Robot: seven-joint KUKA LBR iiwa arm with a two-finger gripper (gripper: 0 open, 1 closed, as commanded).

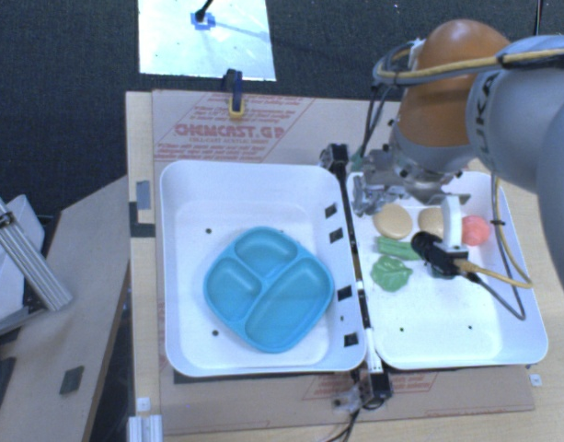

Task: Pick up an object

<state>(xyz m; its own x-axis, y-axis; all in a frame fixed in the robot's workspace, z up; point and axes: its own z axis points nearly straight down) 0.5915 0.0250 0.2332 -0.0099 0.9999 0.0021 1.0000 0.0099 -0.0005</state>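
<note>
My gripper (370, 194) hangs over the far left part of the right bin (466, 339), close to the wall between the bins. Just in front of it lies a round tan piece (393, 221), with a second tan piece (431, 218) to its right. A pink-red item (476, 230) sits further right, partly behind the wrist. A green strip (392, 246) and a leafy green piece (389, 273) lie nearer the front. Nothing can be seen held in the gripper.
The left bin (189, 201) holds a blue divided plate (268, 288). The grey arm with its orange band (456, 53) covers the right bin's far side. A yellow cable (502, 279) trails across the right bin.
</note>
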